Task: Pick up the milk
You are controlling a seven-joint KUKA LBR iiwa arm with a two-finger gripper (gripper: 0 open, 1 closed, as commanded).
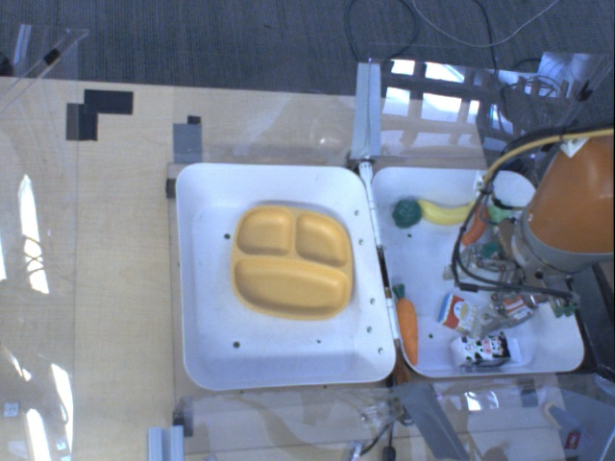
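The milk [486, 351] is a small white carton with dark print, lying on its side near the front edge of the right bin [432, 257]. My gripper [506, 307] hangs low over the bin, just above and behind the carton, under the orange band of the arm [575, 205]. Cables and the wrist hide the gripper's tip, and nothing shows as lifted.
In the right bin lie a banana [444, 212] and a green round item [406, 211] at the back, a carrot [407, 330] along the left wall, and a red-white-blue packet [455, 310] beside the milk. The left bin [202, 353] holds a yellow divided plate [292, 260].
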